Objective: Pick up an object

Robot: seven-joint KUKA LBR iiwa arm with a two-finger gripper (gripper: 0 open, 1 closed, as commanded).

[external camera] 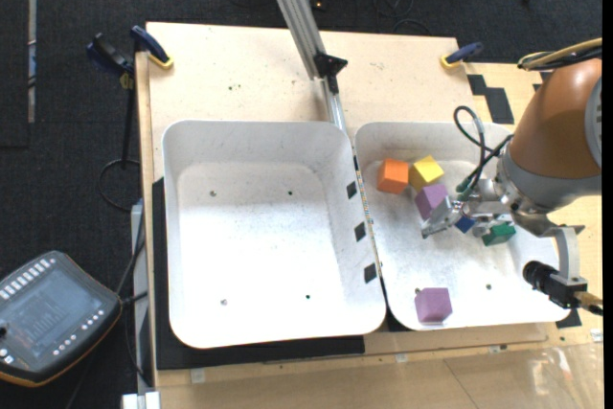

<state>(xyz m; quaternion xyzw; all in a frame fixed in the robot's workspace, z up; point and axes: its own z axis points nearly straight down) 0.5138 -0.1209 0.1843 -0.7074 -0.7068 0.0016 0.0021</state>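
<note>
The gripper (442, 223) hangs low in the right bin (498, 302) beside the purple block (431, 200), near orange (394, 176) and yellow (427, 171) ones; whether its jaws are open I cannot tell, so they should straddle one block only.

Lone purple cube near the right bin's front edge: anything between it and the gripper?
Nothing visible. The gripper is further back in the right bin, beside another purple block, with bare floor down to the lone purple cube. Orange and yellow cubes lie behind.
</note>
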